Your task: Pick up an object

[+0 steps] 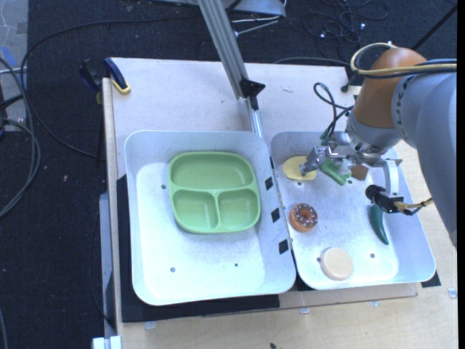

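Observation:
My gripper [317, 163] hangs low over the back of the right bin [407, 260], reaching in from the right. Its tip is at the right edge of a flat yellow disc [293, 168] and overlaps it. A small light-green piece [334, 172] lies directly under the gripper body, and I cannot tell whether it is held or just lying in the bin. A glazed donut [303, 217] sits in the middle left of the bin. Near the front lies a cream round piece [336, 264], and a dark green pepper [379, 225] lies at the right.
The left bin [149, 267] holds a green divided plate [215, 191]. A slanted metal pole [225, 38] comes down to the ridge between the two bins. Cables run from the arm's wrist [330, 104] above the right bin's back rim.

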Action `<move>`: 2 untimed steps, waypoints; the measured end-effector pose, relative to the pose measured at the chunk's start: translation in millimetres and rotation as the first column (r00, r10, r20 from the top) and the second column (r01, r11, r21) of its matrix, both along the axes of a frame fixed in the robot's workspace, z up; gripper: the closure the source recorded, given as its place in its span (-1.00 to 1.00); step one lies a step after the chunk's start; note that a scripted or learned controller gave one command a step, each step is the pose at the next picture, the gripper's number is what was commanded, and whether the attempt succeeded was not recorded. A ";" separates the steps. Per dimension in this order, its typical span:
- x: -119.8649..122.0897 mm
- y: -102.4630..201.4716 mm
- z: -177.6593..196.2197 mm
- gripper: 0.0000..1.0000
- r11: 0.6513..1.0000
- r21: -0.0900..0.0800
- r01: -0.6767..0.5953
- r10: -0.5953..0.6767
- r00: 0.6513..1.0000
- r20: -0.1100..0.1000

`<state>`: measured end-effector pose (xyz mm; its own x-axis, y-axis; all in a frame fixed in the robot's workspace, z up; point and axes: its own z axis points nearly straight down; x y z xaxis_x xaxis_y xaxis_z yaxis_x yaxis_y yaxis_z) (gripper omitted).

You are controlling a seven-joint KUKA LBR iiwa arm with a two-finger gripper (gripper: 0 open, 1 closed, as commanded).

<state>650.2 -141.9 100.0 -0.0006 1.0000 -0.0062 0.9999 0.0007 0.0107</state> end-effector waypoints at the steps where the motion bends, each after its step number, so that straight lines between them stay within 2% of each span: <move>1: 2.5 -1.9 13.7 1.00 1.000 -0.006 0.000 0.000 1.000 0.013; 2: 7.2 -2.2 78.4 1.00 1.000 0.005 -0.001 0.001 1.000 -0.002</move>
